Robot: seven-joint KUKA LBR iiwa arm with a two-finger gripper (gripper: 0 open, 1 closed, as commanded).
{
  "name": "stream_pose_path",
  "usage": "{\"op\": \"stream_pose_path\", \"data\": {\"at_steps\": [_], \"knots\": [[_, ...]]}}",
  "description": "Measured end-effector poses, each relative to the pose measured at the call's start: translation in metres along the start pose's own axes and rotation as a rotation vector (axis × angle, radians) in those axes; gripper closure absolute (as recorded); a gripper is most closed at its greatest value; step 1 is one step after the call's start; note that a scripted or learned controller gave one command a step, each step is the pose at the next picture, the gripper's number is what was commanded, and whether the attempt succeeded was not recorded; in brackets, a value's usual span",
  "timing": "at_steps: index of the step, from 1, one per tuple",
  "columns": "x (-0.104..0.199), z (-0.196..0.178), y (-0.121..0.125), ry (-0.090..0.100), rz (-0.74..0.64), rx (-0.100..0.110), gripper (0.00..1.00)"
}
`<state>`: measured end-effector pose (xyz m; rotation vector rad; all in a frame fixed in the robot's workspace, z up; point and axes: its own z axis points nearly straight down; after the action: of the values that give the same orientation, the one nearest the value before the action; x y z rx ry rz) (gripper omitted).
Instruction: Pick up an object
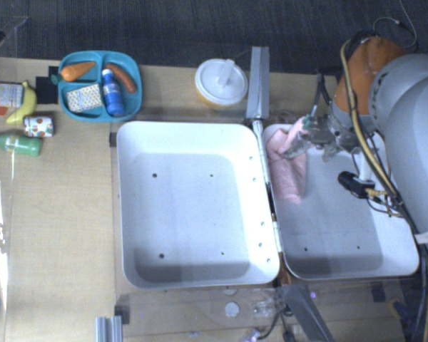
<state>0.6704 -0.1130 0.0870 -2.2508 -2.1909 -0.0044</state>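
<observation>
The pincer (308, 130) is seen at the far left corner of the right bin (357, 258), reached in from the right below the grey arm (410, 120) and its orange band (374, 55). It is pressed against the top of a pink cloth (287, 169). Whether the cloth is actually held between the fingers cannot be told, and the spread of the pincer cannot be told either, as the fingertips are blurred and partly masked by cables and cloth.

The pink cloth is draped along the left wall of the right bin, its upper end bunched at the pincer and its lower end lying on the bin floor. A black cable connector (357, 184) is seen hanging over the bin, right of the cloth.

The left bin (189, 205) is set just beside the right one, the two rims touching.

On the worktop (50, 248) beyond the left bin, a white lidded cup (221, 83) is noted. Further left, a blue divided plate (100, 84) is seen bearing an orange carrot toy (78, 70), a blue bottle (113, 91) and a hot dog toy (125, 78). Near the left edge are a banana (23, 104), a small can (38, 126) and a green bottle (14, 144) lying flat.
</observation>
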Motion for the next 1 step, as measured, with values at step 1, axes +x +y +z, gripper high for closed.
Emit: {"op": "stream_pose_path", "data": {"at_steps": [1], "knots": [[0.0204,-0.0016,-0.0023,-0.008,-0.221,-0.01,0.0]]}}
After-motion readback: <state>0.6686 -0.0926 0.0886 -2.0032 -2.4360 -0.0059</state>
